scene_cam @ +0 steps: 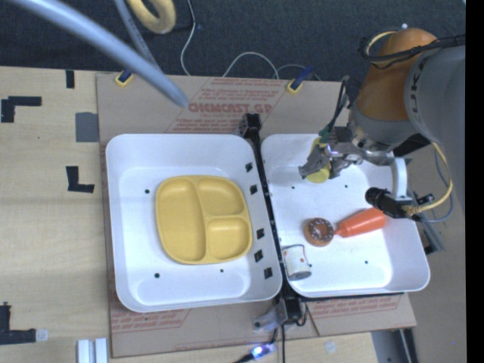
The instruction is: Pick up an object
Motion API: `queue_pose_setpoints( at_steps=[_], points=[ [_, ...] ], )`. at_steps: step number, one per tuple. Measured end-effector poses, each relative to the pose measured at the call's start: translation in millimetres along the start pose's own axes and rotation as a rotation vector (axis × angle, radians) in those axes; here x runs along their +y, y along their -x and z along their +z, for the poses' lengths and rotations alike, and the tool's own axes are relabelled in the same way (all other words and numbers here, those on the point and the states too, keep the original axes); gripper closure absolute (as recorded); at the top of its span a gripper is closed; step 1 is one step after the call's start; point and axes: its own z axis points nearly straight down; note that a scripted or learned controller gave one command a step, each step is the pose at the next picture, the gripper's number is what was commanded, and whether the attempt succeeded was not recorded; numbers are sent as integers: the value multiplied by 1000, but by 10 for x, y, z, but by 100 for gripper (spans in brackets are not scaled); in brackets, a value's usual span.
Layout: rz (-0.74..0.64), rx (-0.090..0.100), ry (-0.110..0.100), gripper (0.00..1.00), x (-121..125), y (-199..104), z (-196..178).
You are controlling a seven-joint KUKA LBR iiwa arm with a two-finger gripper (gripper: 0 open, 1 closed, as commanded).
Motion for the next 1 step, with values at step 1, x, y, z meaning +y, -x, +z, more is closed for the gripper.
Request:
queue_pose_setpoints(
  at_steps=[1],
  points=[
    [1,0,-2,100,3,-7,-180]
  ],
)
